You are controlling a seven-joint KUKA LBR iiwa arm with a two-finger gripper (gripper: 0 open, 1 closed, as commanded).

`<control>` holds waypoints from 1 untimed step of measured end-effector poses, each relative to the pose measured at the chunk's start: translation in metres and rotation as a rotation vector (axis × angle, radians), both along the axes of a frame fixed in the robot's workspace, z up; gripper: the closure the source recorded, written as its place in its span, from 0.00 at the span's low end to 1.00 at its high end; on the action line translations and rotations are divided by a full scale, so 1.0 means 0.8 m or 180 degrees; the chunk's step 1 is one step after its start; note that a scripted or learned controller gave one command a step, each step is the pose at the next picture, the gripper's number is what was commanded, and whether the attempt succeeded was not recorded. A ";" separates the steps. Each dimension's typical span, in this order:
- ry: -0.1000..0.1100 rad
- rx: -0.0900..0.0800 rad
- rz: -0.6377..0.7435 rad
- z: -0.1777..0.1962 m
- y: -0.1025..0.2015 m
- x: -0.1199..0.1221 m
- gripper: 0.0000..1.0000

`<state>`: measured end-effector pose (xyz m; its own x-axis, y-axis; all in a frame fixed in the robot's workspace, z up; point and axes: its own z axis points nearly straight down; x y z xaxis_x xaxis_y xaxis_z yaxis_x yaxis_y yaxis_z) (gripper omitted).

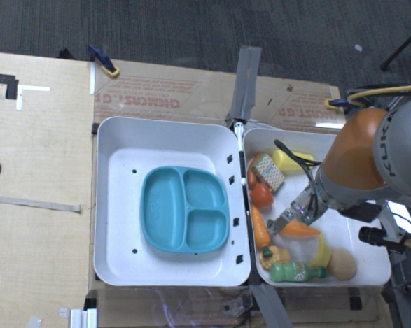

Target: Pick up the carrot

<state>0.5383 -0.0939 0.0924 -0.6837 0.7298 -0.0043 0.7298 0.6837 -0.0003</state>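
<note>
Carrot: a carrot lies lengthwise along the left wall of the right bin, pointing from roughly 11 o'clock to 5 o'clock. A second orange piece sits at its 3 o'clock, just under the gripper; whether it is another carrot I cannot tell.
Neighbours: a tomato touches the carrot's upper end at 12 o'clock; a green bottle and a small toy figure crowd its lower end at 5 o'clock.
Gripper: the gripper hangs low in the right bin, near the carrot's 3 o'clock side.
Jaws: how far apart they stand cannot be told from this angle; nothing is visibly between them.
Arm pose: the grey arm enters from 3 o'clock, its orange band above the wrist, which slants down toward 8 o'clock.
Doing it well: in my judgement, close across the carrot's narrow width at mid-length, away from the tomato and bottle, and allow for the bin wall hemming in one finger.
Left bin: holds a teal divided plate.
</note>
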 end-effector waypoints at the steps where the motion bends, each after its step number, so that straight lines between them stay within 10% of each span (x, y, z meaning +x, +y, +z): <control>1: -0.0004 -0.0003 0.0010 0.011 0.001 0.002 1.00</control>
